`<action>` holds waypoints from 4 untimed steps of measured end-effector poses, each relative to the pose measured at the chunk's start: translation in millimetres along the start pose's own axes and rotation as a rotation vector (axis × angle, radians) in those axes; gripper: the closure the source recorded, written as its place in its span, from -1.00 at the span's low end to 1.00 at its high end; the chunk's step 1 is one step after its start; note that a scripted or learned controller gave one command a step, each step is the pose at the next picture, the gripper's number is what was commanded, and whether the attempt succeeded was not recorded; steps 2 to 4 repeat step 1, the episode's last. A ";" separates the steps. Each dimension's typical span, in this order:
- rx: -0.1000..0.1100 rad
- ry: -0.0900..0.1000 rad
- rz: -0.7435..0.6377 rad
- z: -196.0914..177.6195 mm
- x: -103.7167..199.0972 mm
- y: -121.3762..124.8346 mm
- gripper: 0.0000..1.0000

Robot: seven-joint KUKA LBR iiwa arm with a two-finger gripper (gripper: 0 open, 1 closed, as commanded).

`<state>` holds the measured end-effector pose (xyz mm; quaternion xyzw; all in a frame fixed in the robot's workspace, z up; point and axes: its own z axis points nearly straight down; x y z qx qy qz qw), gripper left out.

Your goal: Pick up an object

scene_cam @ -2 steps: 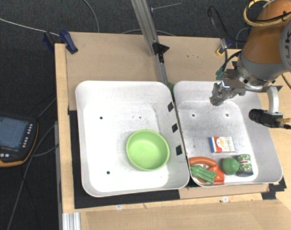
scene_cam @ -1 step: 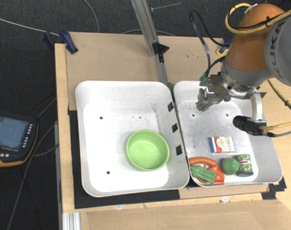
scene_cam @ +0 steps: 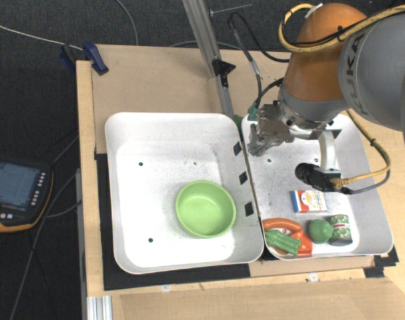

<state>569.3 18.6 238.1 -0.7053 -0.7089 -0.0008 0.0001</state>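
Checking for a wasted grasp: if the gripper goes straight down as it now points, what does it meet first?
Most likely bare floor of the right bin near its upper left corner. The gripper hangs there with nothing visibly beneath it, though depth is uncertain.

Small objects [scene_cam: 309,229], perhaps toys, right bin [scene_cam: 369,179]

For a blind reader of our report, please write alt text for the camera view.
The end effector of a grey and orange arm hangs over the upper left part of the right bin, near a small box, a green ball and an orange and green toy. The left bin holds a green bowl.
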 end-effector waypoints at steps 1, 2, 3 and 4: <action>0.000 0.000 0.000 -9.4 52.2 -4.3 1.00; 0.000 0.000 0.000 -9.4 52.2 -4.3 1.00; 0.000 0.000 0.000 -9.4 52.2 -4.3 1.00; 0.000 0.000 0.000 -9.4 52.2 -4.3 1.00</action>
